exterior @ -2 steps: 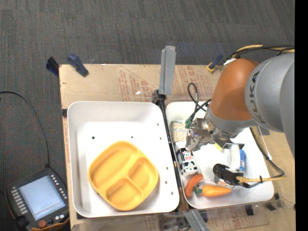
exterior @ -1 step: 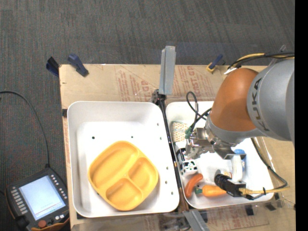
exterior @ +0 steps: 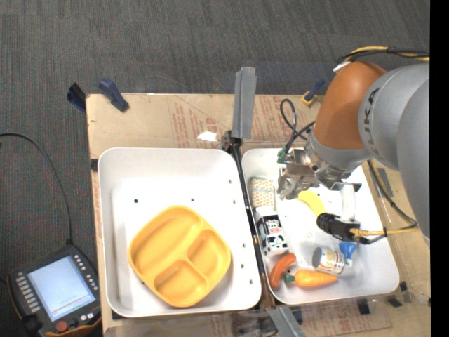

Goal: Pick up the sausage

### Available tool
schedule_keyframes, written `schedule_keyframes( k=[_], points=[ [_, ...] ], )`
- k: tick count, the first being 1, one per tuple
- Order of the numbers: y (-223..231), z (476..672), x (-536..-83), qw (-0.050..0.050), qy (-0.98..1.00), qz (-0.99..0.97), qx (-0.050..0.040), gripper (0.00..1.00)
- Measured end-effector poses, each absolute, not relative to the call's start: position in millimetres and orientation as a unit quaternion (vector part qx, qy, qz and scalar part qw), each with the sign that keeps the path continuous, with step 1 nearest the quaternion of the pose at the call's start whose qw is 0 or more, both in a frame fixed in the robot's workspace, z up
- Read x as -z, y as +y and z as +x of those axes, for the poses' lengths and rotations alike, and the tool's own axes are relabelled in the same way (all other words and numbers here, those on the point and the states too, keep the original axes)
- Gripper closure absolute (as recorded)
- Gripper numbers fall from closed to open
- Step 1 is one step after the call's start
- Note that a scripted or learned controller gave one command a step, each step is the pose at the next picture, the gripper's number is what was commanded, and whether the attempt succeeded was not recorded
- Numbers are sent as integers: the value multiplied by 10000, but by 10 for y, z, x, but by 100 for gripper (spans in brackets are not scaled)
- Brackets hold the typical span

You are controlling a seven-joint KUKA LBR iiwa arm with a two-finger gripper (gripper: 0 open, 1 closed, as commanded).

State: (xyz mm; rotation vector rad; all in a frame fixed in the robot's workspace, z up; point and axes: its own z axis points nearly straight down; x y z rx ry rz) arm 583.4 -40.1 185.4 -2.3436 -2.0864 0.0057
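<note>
The sausage [exterior: 282,268] is a short red-brown piece lying at a slant near the front left corner of the right bin [exterior: 384,276]. Its end touches an orange carrot [exterior: 316,279]. My gripper [exterior: 287,185] hangs over the back left part of the same bin, beside a tan waffle-like piece [exterior: 262,187]. It is well behind the sausage and apart from it. Nothing shows between the gripper and the sausage except a cow-patterned box [exterior: 272,234].
The right bin also holds a yellow banana-like piece [exterior: 311,202], a small white jar [exterior: 331,260] and a blue piece [exterior: 347,248]. A yellow divided plate [exterior: 181,255] lies in the left bin [exterior: 112,188]. A grey post [exterior: 244,104] stands behind the bins.
</note>
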Motion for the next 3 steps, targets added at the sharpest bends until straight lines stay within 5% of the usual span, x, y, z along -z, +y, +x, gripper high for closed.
schedule_keyframes(
  k=[1,2,3],
  points=[
    [-632,6197,-1859,15,-6362,-7715,-15,100],
    [-1304,5824,-1118,26,-6828,-7306,-15,100],
    [-1002,6191,-861,18,-6228,-7824,-11,100]
  ],
)
